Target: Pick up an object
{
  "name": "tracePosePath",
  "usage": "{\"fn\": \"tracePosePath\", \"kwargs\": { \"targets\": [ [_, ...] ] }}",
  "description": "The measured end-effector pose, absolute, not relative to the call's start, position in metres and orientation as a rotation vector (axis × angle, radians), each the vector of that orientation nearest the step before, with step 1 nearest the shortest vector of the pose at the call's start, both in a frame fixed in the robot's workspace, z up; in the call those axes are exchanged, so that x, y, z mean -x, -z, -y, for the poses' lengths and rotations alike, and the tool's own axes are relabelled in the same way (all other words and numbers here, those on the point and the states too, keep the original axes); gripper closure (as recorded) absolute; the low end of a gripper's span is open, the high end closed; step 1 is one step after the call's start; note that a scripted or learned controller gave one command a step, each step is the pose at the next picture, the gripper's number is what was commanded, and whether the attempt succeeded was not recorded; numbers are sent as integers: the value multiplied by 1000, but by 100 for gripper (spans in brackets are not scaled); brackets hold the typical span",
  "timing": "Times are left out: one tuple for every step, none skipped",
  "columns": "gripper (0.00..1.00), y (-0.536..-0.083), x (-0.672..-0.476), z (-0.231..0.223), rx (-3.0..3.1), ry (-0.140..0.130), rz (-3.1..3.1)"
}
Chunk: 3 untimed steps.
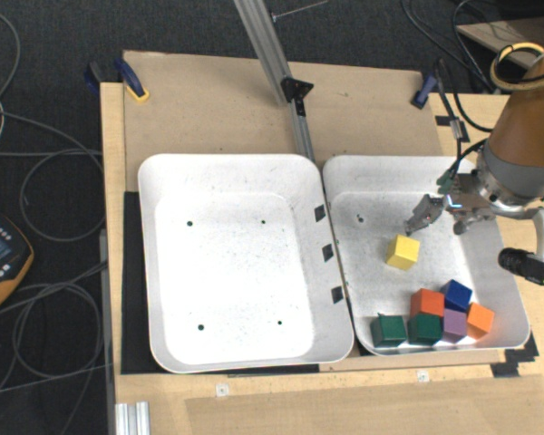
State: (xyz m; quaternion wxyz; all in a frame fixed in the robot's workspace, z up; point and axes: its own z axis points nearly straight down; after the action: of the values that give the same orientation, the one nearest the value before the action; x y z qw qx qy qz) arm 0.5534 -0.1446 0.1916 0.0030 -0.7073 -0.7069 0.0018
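— Where is the thing you are after?

— The yellow cube (403, 252) lies in the right bin (367, 188), alone near the middle of its floor, slightly tilted to the bin's walls. My hand (442, 214) hangs just up and to the right of it, apart from it, with nothing between the fingers.

— And the fingers?

— Spread, as far as I can see: one dark finger (423, 216) reaches down-left toward the cube and another sits off to the right. Nothing is pinched.

— What else is in that bin?

— A cluster at the near right corner. A dark green cube (389, 330) sits leftmost, against the front wall. Beside it is a second green cube (425, 330), with a red-orange cube (427, 303) just behind it. Then a purple cube (455, 323), a blue cube (457, 293) behind that, and an orange cube (480, 318) farthest right. They touch or nearly touch one another, and all stand well apart from the yellow one.

— The other bin?

— The left bin (163, 188) sits side by side with the right one, their inner rims meeting; its floor shows four small dark dots.

— And around them?

— Both rest on the wooden counter (218, 98). A grey bar (263, 34) slants down from the top toward the gap between the bins. Cables (36, 170) lie on the dark floor to the left.
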Motion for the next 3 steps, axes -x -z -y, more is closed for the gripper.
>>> {"fn": "tracePosePath", "kwargs": {
  "targets": [
    [0,-148,-553,140,2217,-5,2217],
    [100,-162,-555,140,2221,4,2222],
    [100,-206,-555,136,2222,6,2228]
  ]
}}
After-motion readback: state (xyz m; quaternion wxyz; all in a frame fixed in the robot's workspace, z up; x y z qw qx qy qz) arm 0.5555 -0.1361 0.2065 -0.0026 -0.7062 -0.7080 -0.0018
